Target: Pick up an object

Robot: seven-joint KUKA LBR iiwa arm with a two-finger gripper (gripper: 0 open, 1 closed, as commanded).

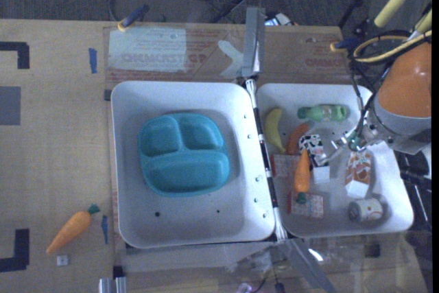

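2 shallow white bins sit side by side on the tan worktop [55, 147]. The left bin [130, 216], in the centre of the frame, holds a blue plastic divided plate [184, 154]. The right bin [401, 213], at the right of the frame, holds the candidate objects: a yellow banana [274, 128], a green bottle lying flat [322, 112], a small black-and-white cow-patterned item [312, 145], an orange toy carrot [302, 172], a small orange-and-white carton [359, 172], a short cylinder on its side [365, 209] and a small patterned packet [309, 205]. A second orange toy carrot [68, 231] lies on the worktop at the lower left of the frame, outside both bins. The grey arm with its orange band [406, 89] is seen at the right edge, and the gripper [350, 143] is lowered into the right bin, between the cow-patterned item and the carton. Whether the fingers are wide or narrow cannot be told, as they are too small and blurred. Nothing is seen lifted; every object appears to rest on the bin floor. The task is judged to be at the reaching stage, with the grasp and lift left to do.
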